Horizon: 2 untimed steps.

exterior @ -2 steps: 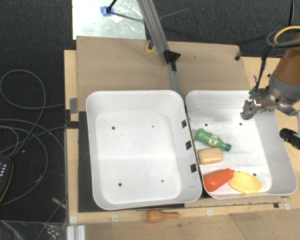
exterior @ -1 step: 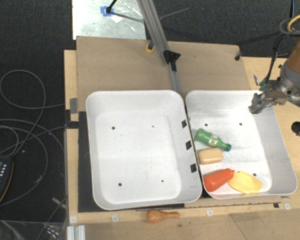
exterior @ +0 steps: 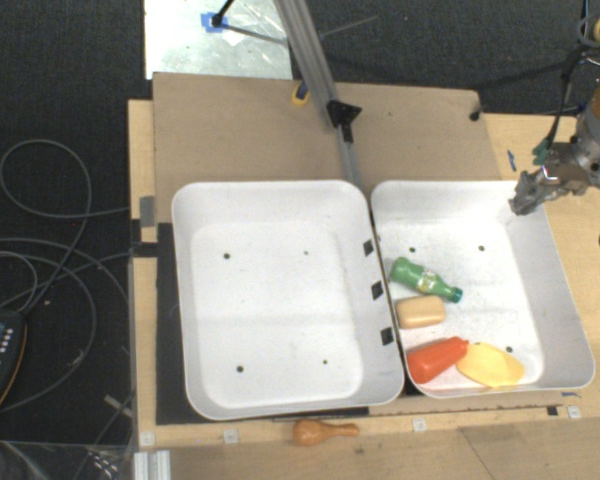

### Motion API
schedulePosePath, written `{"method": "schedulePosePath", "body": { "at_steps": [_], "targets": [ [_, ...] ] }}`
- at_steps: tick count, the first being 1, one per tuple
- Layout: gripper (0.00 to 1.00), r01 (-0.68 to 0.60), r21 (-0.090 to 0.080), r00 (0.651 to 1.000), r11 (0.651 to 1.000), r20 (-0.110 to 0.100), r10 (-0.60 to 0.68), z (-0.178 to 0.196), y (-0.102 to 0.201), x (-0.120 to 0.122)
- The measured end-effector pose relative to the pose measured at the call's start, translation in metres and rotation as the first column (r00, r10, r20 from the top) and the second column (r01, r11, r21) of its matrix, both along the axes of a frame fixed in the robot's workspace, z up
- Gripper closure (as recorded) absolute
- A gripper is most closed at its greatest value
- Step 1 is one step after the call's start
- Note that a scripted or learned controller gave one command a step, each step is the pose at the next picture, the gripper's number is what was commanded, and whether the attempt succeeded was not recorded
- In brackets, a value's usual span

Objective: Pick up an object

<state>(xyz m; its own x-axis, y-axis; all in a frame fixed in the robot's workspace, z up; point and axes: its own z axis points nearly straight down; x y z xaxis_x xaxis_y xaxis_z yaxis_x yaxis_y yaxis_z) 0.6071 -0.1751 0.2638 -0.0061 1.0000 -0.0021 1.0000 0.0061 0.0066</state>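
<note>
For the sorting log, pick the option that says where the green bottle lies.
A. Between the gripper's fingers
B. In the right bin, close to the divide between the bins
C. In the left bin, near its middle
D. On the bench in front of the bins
B: the green bottle lies inside the right bin, near its left wall, just above the tan block.
</note>
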Motion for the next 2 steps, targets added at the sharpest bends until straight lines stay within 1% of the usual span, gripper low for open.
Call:
{"method": "schedulePosePath", "body": {
  "at_steps": [1,2],
  "targets": [
    [1.0,-0.003,0.004,1.0,1.0,-0.006,0.003,0.001,0.052,-0.019],
    [1.0,-0.004,0.005,1.0,1.0,-0.007,0.004,-0.014,0.109,-0.03]
  ]
}}
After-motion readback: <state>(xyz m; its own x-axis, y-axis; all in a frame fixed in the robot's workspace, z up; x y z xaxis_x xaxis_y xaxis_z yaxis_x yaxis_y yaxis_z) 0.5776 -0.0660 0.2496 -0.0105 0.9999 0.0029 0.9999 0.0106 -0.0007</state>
